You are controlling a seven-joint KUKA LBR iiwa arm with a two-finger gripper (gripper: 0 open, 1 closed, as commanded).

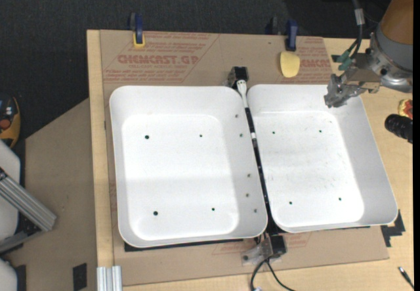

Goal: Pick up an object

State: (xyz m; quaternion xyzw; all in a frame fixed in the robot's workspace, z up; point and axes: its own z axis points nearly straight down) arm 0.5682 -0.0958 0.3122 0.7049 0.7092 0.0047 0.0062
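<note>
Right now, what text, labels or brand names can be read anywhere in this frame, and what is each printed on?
"CHEMCAST GP" in red, printed on the brown sheet behind the left bin.
Smaller red lines under it: too blurred to read.
Red print on the same sheet by the yellow piece, behind the right bin: partly covered, unreadable.
No print on the gripper.

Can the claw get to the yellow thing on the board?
Probably yes. The yellow thing lies on the brown board just behind the right bin, with nothing on top of it. The claw hangs close by, over that bin's far corner, with open space between them.
</note>
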